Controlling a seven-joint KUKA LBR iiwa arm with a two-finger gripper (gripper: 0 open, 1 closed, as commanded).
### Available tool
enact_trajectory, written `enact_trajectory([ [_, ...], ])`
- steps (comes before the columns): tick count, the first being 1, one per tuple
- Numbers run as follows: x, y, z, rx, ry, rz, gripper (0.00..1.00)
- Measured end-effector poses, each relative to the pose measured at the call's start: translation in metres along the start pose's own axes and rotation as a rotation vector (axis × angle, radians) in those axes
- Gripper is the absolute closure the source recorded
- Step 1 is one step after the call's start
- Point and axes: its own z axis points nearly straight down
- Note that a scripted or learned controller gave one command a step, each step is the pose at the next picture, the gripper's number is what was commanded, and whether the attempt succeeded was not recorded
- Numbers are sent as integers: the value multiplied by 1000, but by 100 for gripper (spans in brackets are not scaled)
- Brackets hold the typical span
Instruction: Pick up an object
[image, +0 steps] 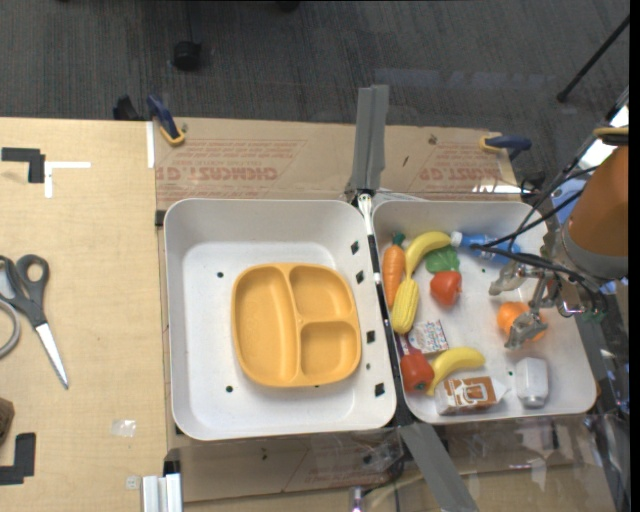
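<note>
The arm reaches in from the right edge of the frame, its orange band showing at the upper right. The gripper (527, 322) hangs low over the right side of the right bin (572, 400), its fingers spread slightly apart, their tips just at an orange fruit (511, 317); whether they pinch it cannot be told. Left of it lie a red tomato (446, 287), a carrot (393, 267), a corn cob (405, 304) and two bananas (427, 246). A white mouse-like object (532, 381) sits at the bin's lower right. The left bin (190, 330) holds a yellow divided plate (297, 324). Scissors (38, 310) lie at the far left
</note>
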Motion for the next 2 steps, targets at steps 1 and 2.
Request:
enact_trajectory([
  [1,66,0,2,-2,4,29,0],
  [2,-59,6,0,-1,1,91,0],
])
